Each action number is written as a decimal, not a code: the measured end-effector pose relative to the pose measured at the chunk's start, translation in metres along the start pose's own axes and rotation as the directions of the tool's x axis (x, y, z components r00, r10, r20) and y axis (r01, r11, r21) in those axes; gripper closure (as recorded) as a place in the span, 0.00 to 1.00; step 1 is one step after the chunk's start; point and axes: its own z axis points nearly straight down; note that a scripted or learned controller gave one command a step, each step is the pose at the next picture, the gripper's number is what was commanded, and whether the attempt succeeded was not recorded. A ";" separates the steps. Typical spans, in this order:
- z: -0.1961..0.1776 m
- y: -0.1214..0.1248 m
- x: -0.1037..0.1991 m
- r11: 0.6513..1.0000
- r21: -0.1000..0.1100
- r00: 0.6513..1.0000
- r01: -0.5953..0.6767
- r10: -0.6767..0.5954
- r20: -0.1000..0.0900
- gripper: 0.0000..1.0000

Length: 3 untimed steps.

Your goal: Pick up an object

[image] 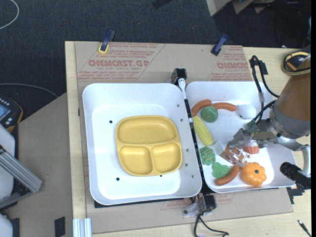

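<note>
The right bin [217,86] holds several toy foods. My gripper [245,141] hangs low over its middle right, reaching in from the right under the grey and orange wrist [296,107]. Just below and left of it lies a red and white packet [235,156], and a small red piece [252,149] sits right at the gripper's tip. An orange pumpkin [254,174] rests at the front. A yellow corn cob [202,130] lies along the left wall, apart from the gripper.
Also in the right bin are a curved orange sausage [222,105], a green ball [209,114], a white lump [245,111], broccoli [207,155], a green pepper [220,170] and a second sausage [227,177]. The left bin [98,132] holds a yellow divided plate [148,144].
</note>
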 end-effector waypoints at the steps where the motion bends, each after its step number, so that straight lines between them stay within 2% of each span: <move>1: 0.058 -0.008 -0.006 1.000 0.000 1.000 -0.001 0.001 0.000 0.00; 2: 0.095 -0.006 -0.007 1.000 -0.011 1.000 -0.001 0.001 0.006 0.00; 3: 0.083 -0.005 -0.009 1.000 -0.018 1.000 -0.003 0.003 0.011 1.00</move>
